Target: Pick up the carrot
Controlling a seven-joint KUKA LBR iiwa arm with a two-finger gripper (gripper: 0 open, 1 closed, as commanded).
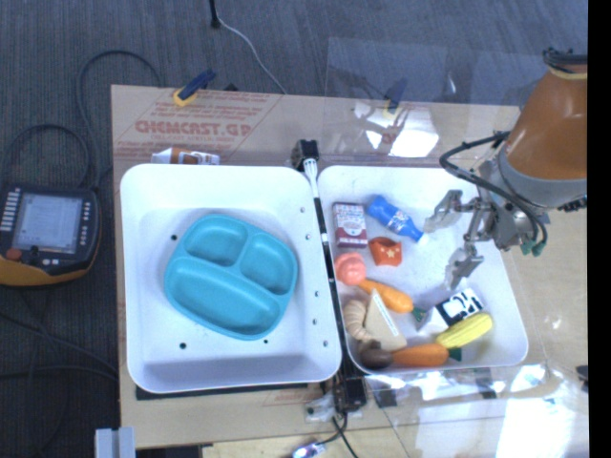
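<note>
The carrot [392, 298] is a short orange piece lying at a slant in the middle of the right bin [511, 299], among other toy foods. My gripper [454, 239] hangs over the right half of that bin, up and to the right of the carrot and apart from it. Its two fingers [443, 209] are spread open with nothing between them.
Around the carrot lie a pink ball [350, 270], a red piece [385, 250], a blue bottle [393, 218], a small carton [350, 222], a yellow corn cob [465, 330], a long orange piece [420, 356] and beige items [378, 324]. The left bin holds a blue divided plate [232, 273].
</note>
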